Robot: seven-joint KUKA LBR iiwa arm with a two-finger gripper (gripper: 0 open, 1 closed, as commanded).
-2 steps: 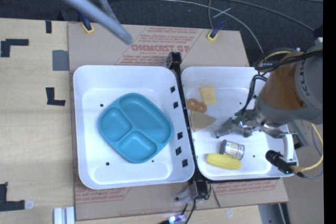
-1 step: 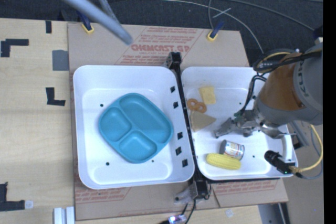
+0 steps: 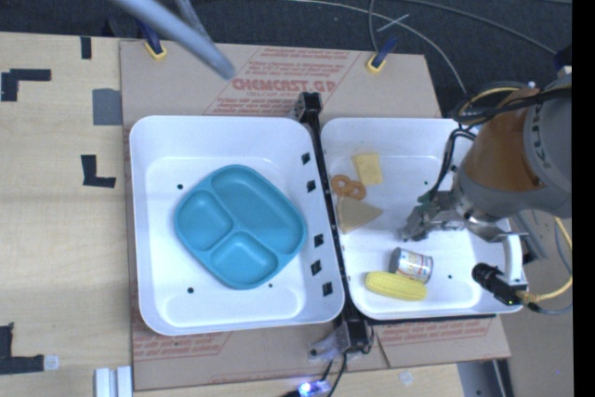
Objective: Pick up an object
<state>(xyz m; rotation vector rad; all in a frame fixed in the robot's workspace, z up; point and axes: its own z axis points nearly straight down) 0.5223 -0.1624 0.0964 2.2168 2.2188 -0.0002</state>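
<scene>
The right bin [image 3: 409, 137] holds several small things: a yellow cheese-like block [image 3: 368, 168], an orange pretzel-shaped piece [image 3: 350, 187], a tan wedge [image 3: 358, 217], a silver can [image 3: 411, 264] lying on its side, and a yellow corn cob [image 3: 395, 286] near the front wall. My gripper [image 3: 420, 224] reaches in from the right and hangs low over the bin floor, just above and to the right of the can. Nothing shows between its fingers.
The left bin [image 3: 149, 200] carries a blue divided plate [image 3: 240, 225]. A black divider clip strip [image 3: 319, 200] runs between the bins. Cables [image 3: 409, 14] cross the dark floor behind the bench. The arm's grey body [image 3: 521, 163] covers the right bin's right wall.
</scene>
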